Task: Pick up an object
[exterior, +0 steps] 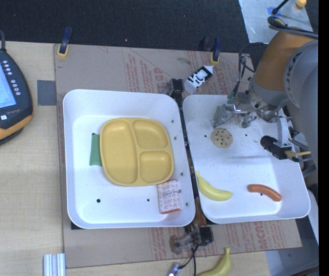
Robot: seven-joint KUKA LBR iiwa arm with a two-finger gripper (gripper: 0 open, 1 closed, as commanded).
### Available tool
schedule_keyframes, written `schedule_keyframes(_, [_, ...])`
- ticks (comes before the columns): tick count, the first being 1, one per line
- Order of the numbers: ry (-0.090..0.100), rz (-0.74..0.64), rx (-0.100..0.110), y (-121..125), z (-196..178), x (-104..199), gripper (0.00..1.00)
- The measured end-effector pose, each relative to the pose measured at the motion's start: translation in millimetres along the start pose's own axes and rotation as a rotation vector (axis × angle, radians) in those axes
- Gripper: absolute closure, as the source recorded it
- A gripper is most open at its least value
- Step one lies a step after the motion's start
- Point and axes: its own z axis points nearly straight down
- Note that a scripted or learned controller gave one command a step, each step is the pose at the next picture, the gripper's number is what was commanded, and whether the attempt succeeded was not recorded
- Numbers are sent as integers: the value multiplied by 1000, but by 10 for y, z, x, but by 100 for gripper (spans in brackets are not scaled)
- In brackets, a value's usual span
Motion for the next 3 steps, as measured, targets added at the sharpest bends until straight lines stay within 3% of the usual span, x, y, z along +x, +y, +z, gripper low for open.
schedule_keyframes(1, [-1,-2,2,-340,6,171,0])
schedule_keyframes(2, [0,-2,0,1,1,313,0])
schedule_keyframes(3, [-1,-2,3,-247,7,180,0])
